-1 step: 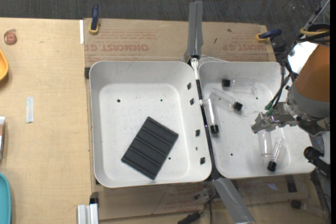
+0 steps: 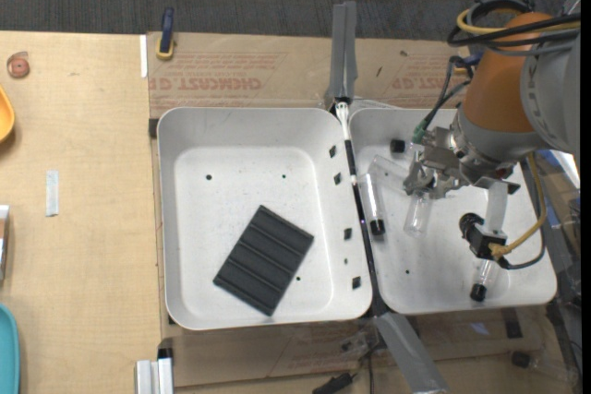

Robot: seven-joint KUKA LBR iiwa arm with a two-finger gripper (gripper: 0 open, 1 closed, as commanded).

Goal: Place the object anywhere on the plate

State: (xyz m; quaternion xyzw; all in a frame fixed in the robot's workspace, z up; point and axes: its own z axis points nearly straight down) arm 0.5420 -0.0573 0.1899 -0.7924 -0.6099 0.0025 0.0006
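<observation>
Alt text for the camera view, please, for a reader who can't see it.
A grey arm with an orange band reaches from the right over the right white bin, its gripper low inside. A dark ribbed plate lies tilted in the left white bin.

— Where is there room in the left bin [image 2: 175, 198]?
— Far half is bare floor; the dark ribbed plate [image 2: 265, 259] lies flat at the near middle.
— And the right bin [image 2: 545, 291]?
— Crowded; the arm [image 2: 503, 97] hangs over its middle; a marker [image 2: 369, 203] lies along the left wall, small pieces near right.
</observation>
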